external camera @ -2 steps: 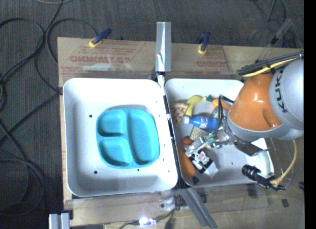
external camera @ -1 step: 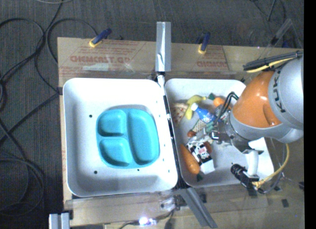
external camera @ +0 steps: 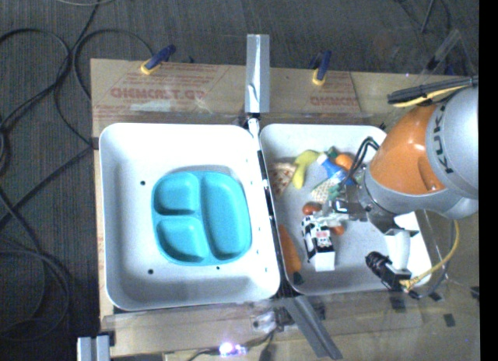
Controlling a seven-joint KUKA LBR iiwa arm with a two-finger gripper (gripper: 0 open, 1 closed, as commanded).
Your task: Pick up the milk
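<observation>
Over right white bin point(external camera: 405, 278), grey-orange arm's gripper point(external camera: 336, 210) hangs just above small black-and-white milk carton point(external camera: 318, 244). Carton lies by orange carrot point(external camera: 289, 249). Blue three-part plastic tray point(external camera: 203, 215) sits in left bin point(external camera: 124, 219).

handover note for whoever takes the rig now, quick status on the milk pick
Claw: low in the right bin, just above the milk; open or shut can't be told.
Milk: white carton with black patches, lying on the right bin floor, with an orange carrot to the view's left.
Blue tray: in the left bin.
Done: claw is at the milk.
Left: grasp and lift.
</observation>
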